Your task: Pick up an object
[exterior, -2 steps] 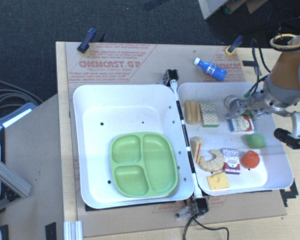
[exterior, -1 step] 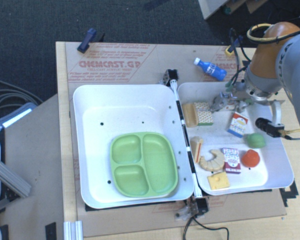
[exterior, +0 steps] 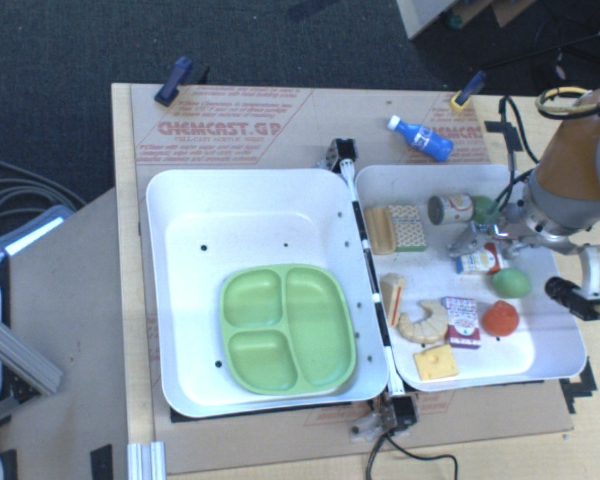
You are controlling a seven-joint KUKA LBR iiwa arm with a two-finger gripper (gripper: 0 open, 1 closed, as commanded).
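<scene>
The left bin (exterior: 180,268) occupies the centre-left of the frame. A green plate (exterior: 287,328) with three compartments lies flat in its lower half.

The right bin (exterior: 560,353) sits directly beside it, rims touching. Its contents, left to right:
- A waffle (exterior: 380,230) and a patterned card (exterior: 409,228) lie side by side in the upper left corner.
- A croissant (exterior: 423,323) lies lower down, with a yellow block (exterior: 437,363) below it near the bin's lower rim.
- A small carton (exterior: 462,320) lies just right of the croissant.
- A can (exterior: 450,208) lies on its side near the upper rim.
- A red ball (exterior: 499,318) and a green ball (exterior: 511,283) lie at right, the green one above the red.

A blue bottle (exterior: 421,138) lies on the board above the right bin, outside it.

The arm (exterior: 570,173) enters at the right edge. The gripper (exterior: 480,243) is low over the middle of the right bin, above a red-and-white packet (exterior: 477,261). Finger state: cannot be determined. No object is visibly held.
</scene>
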